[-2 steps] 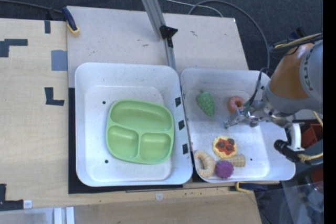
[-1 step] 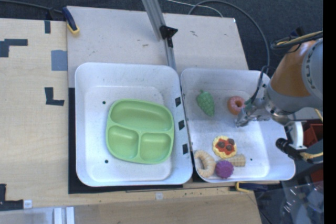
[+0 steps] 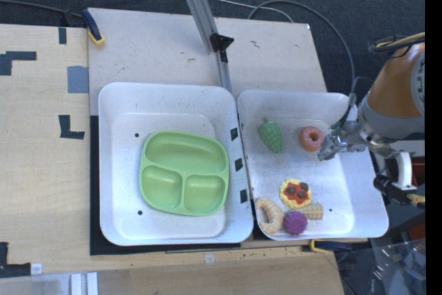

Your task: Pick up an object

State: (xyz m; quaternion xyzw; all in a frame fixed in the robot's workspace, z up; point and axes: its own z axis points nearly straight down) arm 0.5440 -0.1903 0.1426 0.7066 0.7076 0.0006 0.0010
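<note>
Purple toy [image 3: 295, 222] and plain donut [image 3: 269, 215] crowd the right bin's [image 3: 345, 214] near edge, so the tool [image 3: 327, 151], jaw state can't tell, should take the pink donut [image 3: 311, 138] just beside it: centre over the ring, descend straight, close slowly.

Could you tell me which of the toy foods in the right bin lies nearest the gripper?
The pink doughnut, just left of the gripper; the others lie farther off.
</note>
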